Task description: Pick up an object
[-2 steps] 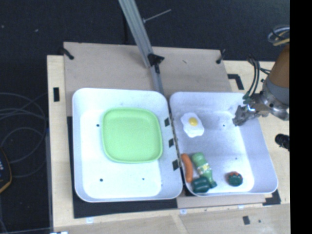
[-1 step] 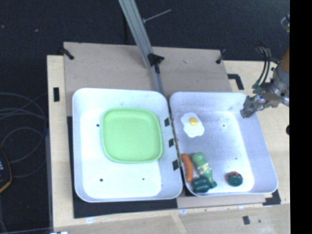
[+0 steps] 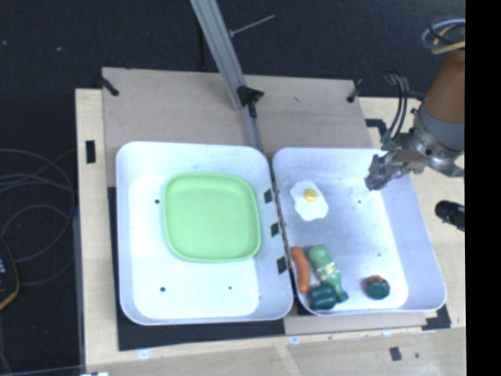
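My hand [image 3: 379, 175]: over the right bin's [image 3: 407, 233] upper right part, grip state impossible to tell. Below it, apart: fried egg toy [image 3: 310, 201], white with yellow yolk; orange carrot [image 3: 300, 269]; green bottle [image 3: 323, 274]; round green-and-red piece [image 3: 376, 287]. Left bin [image 3: 141, 241]: green plate [image 3: 211, 217].

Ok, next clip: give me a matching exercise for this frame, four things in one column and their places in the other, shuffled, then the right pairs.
Things:
1. green plate
2. fried egg
3. carrot
4. gripper

Places:
A. right bin, against its left wall near the front
B. over the right bin's far right corner
C. left bin, in the middle
D. right bin, far left part

Pairs: 1-C, 2-D, 3-A, 4-B
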Controlling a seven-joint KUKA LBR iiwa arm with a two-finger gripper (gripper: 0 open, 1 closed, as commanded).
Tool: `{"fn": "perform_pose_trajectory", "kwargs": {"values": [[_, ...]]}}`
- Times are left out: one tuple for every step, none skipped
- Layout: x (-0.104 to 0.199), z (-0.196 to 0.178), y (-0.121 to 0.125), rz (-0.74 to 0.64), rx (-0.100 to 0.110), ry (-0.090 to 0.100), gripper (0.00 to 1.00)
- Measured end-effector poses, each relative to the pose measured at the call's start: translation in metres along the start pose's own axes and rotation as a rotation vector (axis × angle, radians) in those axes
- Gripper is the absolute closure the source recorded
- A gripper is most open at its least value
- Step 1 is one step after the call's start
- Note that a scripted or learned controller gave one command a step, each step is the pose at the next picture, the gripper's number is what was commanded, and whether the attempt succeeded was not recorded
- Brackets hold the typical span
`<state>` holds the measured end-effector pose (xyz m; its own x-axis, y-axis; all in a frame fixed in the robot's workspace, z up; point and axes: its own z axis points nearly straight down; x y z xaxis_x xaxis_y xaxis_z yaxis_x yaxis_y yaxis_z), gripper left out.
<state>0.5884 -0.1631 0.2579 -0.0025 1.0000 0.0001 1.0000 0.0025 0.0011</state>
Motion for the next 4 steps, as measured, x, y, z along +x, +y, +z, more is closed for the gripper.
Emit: {"fn": "perform_pose_trajectory", "kwargs": {"values": [[0.056,0.004,-0.002,-0.001,0.0,0.0,1.0],[0.103,0.003,-0.001,-0.002,0.0,0.001,1.0],[0.159,0.016,0.011,-0.001,0.002,0.001,1.0],[0.21,0.007,0.025,-0.001,0.0,0.001,1.0]]}}
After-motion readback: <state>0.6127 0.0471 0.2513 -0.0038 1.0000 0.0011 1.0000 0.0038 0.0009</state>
